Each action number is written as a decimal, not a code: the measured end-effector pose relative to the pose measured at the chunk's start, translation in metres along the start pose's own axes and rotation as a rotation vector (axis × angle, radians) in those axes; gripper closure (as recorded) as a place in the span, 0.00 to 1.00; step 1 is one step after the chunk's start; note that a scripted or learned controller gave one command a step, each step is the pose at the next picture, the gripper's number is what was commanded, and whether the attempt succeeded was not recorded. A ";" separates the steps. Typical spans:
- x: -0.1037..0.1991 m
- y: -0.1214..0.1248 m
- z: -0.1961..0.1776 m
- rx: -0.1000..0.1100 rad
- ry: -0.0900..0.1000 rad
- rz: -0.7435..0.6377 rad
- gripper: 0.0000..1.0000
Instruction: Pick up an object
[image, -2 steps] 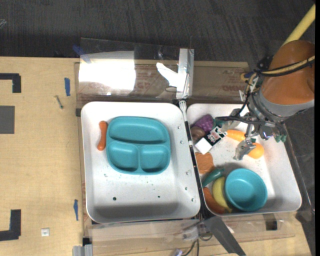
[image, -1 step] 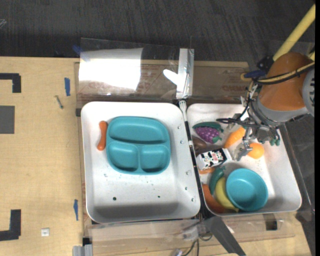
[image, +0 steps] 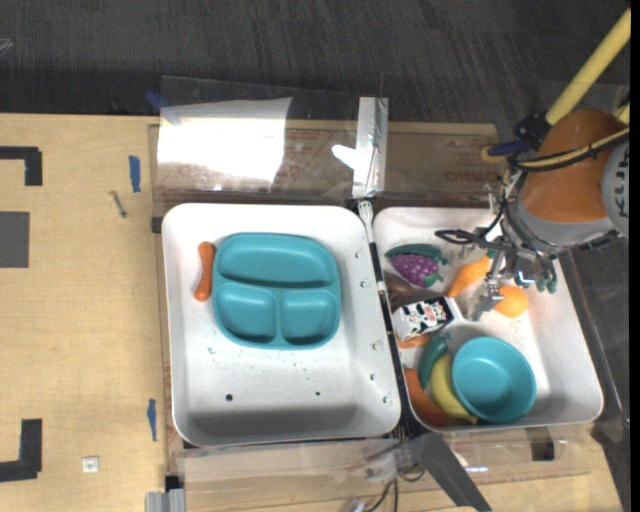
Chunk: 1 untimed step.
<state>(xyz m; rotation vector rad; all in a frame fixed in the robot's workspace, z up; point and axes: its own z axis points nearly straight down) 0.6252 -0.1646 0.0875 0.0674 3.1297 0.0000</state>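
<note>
Right-centre of frame, camera view: gripper (image: 497, 288) low in right bin (image: 575, 340), fingertips just beside orange fruit (image: 511, 301). Finger spread and hold: cannot tell. Teal bowl (image: 492, 376) lower right; teal tray (image: 275, 289) in left bin (image: 190, 330).

We see a divided tray (image: 275, 290) in the left bin (image: 190, 400); a bowl (image: 492, 376) sits right of that tray, in the right bin (image: 570, 340).

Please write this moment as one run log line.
gripper: in right bin | above orange objects | grasp: cannot tell | teal bowl: untouched
</note>
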 end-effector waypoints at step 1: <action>-0.004 0.001 -0.015 0.002 -0.016 -0.001 1.00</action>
